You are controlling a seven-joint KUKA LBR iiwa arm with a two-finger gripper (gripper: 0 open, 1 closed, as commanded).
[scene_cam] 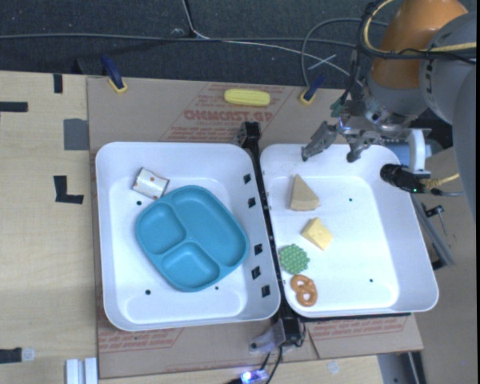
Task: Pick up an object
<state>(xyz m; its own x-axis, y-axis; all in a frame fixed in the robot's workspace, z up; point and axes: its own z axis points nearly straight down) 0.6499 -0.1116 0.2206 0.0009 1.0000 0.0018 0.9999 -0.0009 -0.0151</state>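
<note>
My gripper (336, 149) hangs open over the far rim of the right bin (400, 238), its two fingers spread apart with nothing between them. In that bin lie a tan wedge (303, 194), a yellow cheese block (318, 234), a green round piece (294, 257) and a small pretzel (304, 290). The wedge lies just below and left of the gripper. The left bin (116, 214) holds a blue divided plate (191, 236) and a small white can (150, 183) on its side.
A yellow banana-like object (246, 97) lies on the cardboard behind the bins. Blue and yellow clamps (114, 77) hold the cardboard at its far edge. Cables trail across the dark backdrop. A black divider (256, 206) runs between the bins.
</note>
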